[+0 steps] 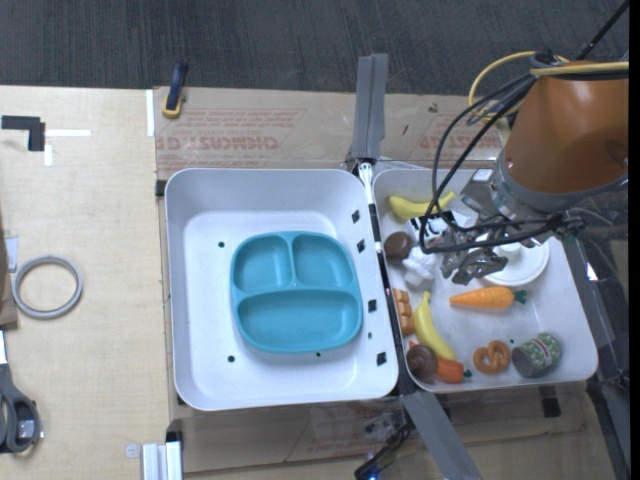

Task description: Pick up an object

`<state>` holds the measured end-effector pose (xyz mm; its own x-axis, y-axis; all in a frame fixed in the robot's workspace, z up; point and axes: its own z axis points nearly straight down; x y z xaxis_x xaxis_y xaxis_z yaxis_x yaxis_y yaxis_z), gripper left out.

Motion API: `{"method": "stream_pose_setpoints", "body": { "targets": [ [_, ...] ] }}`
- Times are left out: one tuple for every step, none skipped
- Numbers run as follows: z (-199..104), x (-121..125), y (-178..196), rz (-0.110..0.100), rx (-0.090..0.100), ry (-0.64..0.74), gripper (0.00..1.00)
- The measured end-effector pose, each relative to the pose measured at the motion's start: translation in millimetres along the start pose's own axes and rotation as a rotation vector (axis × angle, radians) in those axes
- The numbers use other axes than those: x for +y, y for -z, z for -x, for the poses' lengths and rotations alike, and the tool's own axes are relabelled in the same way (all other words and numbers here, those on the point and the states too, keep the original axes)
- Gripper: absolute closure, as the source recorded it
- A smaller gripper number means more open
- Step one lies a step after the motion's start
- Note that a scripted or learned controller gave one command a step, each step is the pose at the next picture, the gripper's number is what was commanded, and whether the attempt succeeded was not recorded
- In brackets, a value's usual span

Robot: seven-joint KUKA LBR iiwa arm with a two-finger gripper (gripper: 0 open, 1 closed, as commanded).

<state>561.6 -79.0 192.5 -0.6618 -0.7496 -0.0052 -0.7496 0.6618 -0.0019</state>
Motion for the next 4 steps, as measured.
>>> {"method": "stream_pose_setpoints", "body": {
  "targets": [
    [-26,-29,-57,0.005,0.001,0.444,1.0],
    [-127,-70,-101,0.005,0.0,0.733,1.0],
    [-123,-67,-101,0.009,-0.006,0.738,0.0],
    [-75,-42,-101,0.005,-0.001,0.719,0.0]
  ]
}}
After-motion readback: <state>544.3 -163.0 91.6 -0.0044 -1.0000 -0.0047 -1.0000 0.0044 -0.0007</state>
